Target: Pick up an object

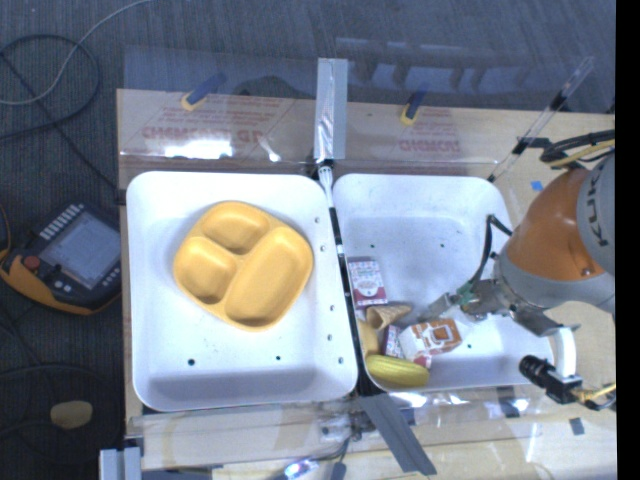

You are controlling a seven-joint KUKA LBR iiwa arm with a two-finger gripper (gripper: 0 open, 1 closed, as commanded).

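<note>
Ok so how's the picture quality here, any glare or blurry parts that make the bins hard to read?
In the camera view, light is even and soft; the yellow tray in the left bin reads cleanly. Glare streaks the clear panel behind the bins, and the bench's front edge. The small items in the right bin look slightly soft, and the gripper near them is hard to resolve.

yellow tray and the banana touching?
Apart. The camera view shows the yellow tray in the left bin and the banana in the right bin, with the bin walls between them.
</note>
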